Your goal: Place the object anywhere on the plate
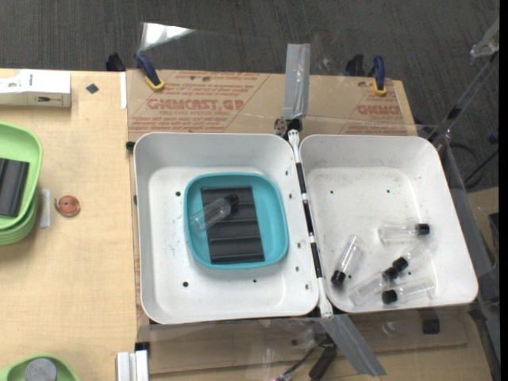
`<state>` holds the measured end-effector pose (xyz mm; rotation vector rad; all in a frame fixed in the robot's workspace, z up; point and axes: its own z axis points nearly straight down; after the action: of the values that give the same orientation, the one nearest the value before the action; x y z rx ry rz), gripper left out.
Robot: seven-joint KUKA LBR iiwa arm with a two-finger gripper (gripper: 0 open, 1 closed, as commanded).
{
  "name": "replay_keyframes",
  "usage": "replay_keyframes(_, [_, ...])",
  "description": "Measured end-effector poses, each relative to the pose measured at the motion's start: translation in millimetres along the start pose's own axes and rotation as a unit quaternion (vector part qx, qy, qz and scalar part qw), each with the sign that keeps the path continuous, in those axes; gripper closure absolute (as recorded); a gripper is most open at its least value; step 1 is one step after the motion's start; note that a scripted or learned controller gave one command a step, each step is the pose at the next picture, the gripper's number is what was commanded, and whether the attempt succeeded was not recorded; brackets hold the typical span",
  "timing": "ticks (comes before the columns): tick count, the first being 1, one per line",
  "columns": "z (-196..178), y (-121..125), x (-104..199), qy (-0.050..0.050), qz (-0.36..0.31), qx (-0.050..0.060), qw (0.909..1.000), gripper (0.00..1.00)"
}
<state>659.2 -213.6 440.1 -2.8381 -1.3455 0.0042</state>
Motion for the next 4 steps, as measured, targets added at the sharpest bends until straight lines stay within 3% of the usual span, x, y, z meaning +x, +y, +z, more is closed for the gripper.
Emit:
replay_keyframes(1, [1,-3,-7,-0.001,0.076,0.001,0.9971,0.00])
replay_keyframes(2, [0,-5,-3,0.000,0.199,0.001,0.9800,0.00])
replay_keyframes(4, [-1,-2,-14,0.001,0.334,0.000,0.9425,0.00])
